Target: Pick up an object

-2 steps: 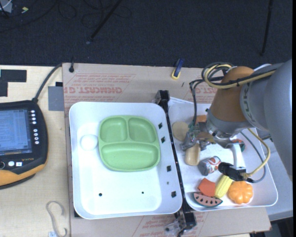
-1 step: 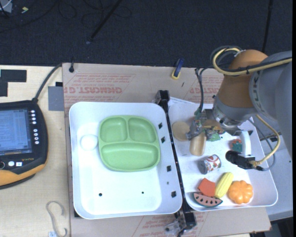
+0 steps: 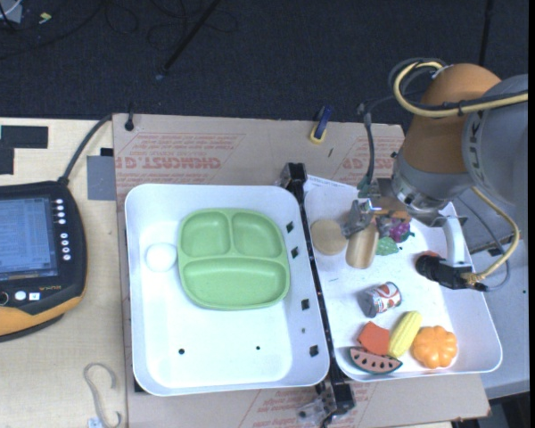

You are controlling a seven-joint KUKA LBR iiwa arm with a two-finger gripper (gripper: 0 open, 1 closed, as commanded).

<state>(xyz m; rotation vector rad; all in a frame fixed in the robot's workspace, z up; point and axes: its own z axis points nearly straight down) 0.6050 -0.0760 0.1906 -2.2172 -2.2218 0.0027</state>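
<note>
The gripper [image 3: 364,214] hangs over the tan bottle [image 3: 362,246] near the right bin's [image 3: 481,350] back edge; whether it grips is unclear, so it should drop straight down.

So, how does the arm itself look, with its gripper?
The arm is grey, with rounded segments and a broad orange band above the wrist. A yellowish cable loops over the band, and thin dark cables run beside it. The gripper is small, of grey metal, over the right bin.
</note>
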